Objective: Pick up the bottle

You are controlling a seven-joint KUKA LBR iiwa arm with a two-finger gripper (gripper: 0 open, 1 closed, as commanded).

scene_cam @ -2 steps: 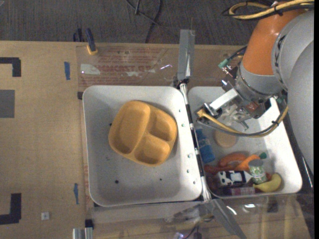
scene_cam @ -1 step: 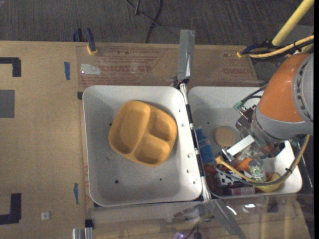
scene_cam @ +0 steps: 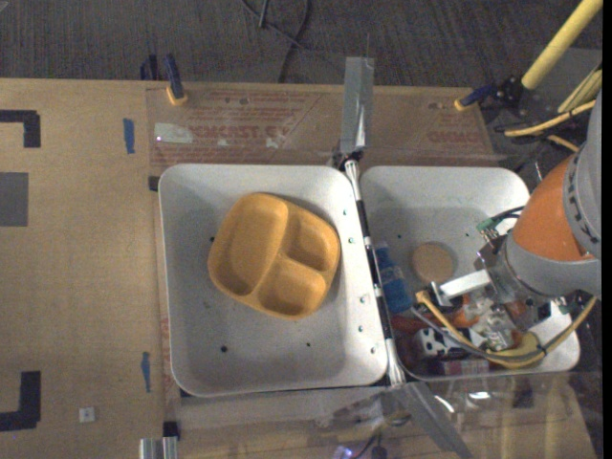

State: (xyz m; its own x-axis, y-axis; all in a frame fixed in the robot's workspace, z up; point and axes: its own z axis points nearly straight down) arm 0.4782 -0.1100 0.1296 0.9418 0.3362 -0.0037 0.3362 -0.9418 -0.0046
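Grey arm [scene_cam: 559,247] with orange band, hand [scene_cam: 492,323] – grip unclear, smooth yellow compartment tray [scene_cam: 274,254] in left bin [scene_cam: 191,352]

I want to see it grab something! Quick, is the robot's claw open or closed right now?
Gripper: cannot be told. It is down in the right bin among the clutter, and wires hide it.
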